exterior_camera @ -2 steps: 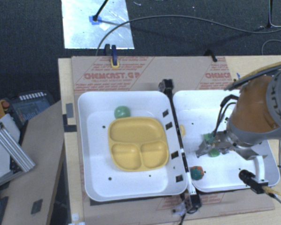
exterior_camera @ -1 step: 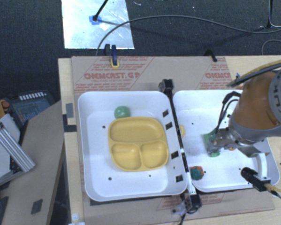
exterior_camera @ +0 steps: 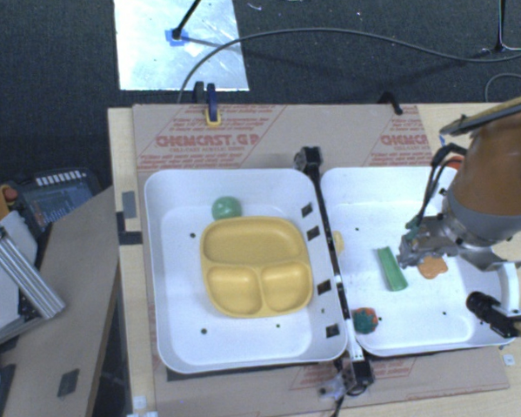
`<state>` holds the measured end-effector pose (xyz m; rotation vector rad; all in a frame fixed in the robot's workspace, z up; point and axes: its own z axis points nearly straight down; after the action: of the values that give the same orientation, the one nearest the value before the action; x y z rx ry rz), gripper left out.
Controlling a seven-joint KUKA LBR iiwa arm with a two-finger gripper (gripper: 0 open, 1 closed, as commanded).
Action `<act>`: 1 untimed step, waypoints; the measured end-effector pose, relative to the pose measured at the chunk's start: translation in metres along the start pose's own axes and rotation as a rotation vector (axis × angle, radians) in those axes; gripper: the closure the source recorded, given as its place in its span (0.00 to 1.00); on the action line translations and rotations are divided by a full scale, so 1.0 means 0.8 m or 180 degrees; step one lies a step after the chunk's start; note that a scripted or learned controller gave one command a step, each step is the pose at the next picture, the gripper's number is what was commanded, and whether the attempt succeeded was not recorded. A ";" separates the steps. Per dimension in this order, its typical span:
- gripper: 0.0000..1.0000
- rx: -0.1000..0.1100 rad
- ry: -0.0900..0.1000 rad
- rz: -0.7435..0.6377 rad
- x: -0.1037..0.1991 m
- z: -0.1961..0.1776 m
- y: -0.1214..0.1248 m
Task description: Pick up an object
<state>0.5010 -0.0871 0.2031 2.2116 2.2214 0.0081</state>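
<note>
- Objects for picking are lying loose in the right bin [exterior_camera: 390, 183]: a green block [exterior_camera: 391, 269] near its middle, an orange piece [exterior_camera: 433, 267] just beside it on the right, and a small teal and orange ball [exterior_camera: 365, 320] resting against the near-left wall.
- Hanging low over the green block and orange piece, the gripper [exterior_camera: 417, 249] is sitting between them, probably lining up on one; I cannot tell which.
- Its underside is facing away from the camera, so whether it is clenched or released cannot be told, and nothing is showing as grasped.
- Filling most of the left bin [exterior_camera: 171, 251], a yellow divided tray [exterior_camera: 252, 266] is lying flat, with a green ball [exterior_camera: 226, 207] tucked just behind it.
</note>
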 end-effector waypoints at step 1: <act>1.00 0.0008 0.0001 0.0002 0.000 -0.041 0.003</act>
<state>0.5029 -0.0873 0.2357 2.2137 2.2222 0.0057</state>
